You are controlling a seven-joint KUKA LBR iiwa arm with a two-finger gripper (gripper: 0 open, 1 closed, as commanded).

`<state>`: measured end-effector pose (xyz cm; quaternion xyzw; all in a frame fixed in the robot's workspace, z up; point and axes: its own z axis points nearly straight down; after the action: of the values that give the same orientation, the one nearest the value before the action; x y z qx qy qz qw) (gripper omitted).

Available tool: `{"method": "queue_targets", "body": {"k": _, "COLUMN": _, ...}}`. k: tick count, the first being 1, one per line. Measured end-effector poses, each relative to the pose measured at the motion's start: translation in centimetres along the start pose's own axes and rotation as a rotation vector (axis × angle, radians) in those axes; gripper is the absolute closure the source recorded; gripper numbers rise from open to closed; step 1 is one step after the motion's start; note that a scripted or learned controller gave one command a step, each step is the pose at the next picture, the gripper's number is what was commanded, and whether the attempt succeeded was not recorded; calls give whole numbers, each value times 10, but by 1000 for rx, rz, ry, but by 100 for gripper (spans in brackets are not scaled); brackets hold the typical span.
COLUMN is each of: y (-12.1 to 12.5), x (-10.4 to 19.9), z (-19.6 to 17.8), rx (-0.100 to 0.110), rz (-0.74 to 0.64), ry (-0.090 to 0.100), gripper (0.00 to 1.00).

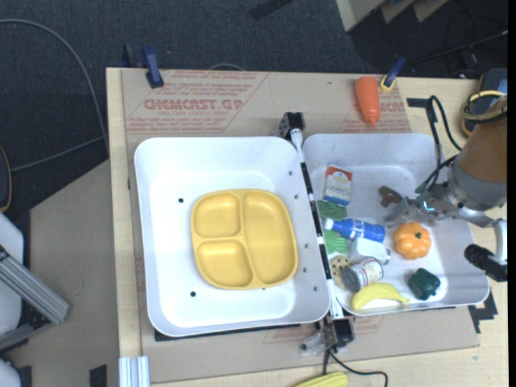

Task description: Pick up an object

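Observation:
The right bin (379, 147) holds several small objects: a white carton (339, 185), a green piece (330, 210), a blue bottle (359, 230), an orange fruit (412, 241), a dark green item (424, 283), a banana (379, 297) and a small can (363, 274). My gripper (401, 205) reaches in from the right and hangs low over the bin's middle, just above the orange fruit and right of the carton. Its tip is small and dark against the bin floor, and I see nothing clearly held in it.
The left bin (161, 176) carries a yellow divided plate (243, 238). An orange carrot (367, 99) lies on the bench behind the right bin, beside a blue clamp (393, 72). Another blue clamp (151, 67) sits at the bench's back left.

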<state>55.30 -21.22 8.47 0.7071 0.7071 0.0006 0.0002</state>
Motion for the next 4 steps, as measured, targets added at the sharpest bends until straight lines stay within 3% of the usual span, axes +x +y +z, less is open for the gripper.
{"method": "queue_targets", "body": {"k": 1, "y": 114, "x": 11, "z": -21, "rx": -2, "rz": -2, "ry": -2, "gripper": 0}}
{"method": "queue_targets", "body": {"k": 2, "y": 71, "x": 75, "z": 0, "rx": 2, "rz": -1, "ry": 0, "gripper": 0}}
{"method": "queue_targets", "body": {"k": 3, "y": 19, "x": 73, "z": 0, "rx": 2, "rz": 1, "ry": 0, "gripper": 0}}
{"method": "queue_targets", "body": {"k": 4, "y": 56, "x": 22, "z": 0, "rx": -1, "rz": 0, "ry": -3, "gripper": 0}}
